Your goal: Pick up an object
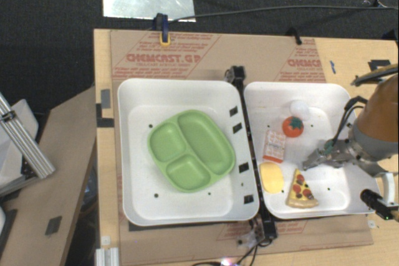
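1. Tool: grey two-finger end of the arm, reaching in from the right over the right bin. Whether its fingers stand wide or narrow cannot be told from this slant; nothing shows between them.
2. Pizza slice: toy wedge with red dots, just below the tool, nearest candidate for the pick. Judged risk: it lies flat and thin, so fingers may slide over it or push it against the bin wall.
3. Yellow piece: rounded, left of and slightly below the tool, just beside the pizza slice. Judged risk: a descent on the slice may nudge or catch both.
4. Small packet: flat, white and red, left of the tool. Same thin-object hazard.
5. Tomato: round, red-orange, above-left of the tool. Judged risk: may roll away under an off-centre close.
6. White object: pale, above the tomato; poorly distinguished from the bin floor.
7. Green divided plate: in the left bin, well apart from the tool.
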Robot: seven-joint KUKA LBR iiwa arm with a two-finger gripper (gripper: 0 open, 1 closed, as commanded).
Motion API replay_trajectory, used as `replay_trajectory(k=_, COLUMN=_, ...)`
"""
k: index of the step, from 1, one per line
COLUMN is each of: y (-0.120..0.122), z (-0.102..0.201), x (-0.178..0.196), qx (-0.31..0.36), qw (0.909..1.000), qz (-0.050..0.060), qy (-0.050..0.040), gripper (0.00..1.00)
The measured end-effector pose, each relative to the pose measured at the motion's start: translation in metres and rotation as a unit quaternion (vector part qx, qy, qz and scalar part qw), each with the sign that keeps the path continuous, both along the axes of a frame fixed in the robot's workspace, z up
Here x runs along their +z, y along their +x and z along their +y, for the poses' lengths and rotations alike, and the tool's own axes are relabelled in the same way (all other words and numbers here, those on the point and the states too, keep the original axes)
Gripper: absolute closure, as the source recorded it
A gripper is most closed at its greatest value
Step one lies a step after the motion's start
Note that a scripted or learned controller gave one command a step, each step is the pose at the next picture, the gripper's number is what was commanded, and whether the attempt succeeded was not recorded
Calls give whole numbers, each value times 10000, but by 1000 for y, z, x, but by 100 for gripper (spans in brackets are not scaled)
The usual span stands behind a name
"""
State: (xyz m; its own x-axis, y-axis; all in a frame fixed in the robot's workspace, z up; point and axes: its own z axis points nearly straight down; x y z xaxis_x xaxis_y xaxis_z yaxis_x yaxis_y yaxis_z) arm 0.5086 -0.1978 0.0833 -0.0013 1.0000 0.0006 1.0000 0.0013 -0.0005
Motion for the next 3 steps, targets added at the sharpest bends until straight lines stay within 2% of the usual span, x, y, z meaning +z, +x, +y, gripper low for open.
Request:
replay_trajectory(k=1, y=1, z=0, x=12, qx=-1, qw=10000, qz=-23, qy=-8, gripper=100)
replay_trajectory(k=2, y=7, z=8, x=72, qx=17, qw=10000, qz=-36, qy=-14, gripper=100)
replay_trajectory(k=3, y=12, z=0, x=118, qx=14, qw=10000, qz=-37, qy=-17, gripper=100)
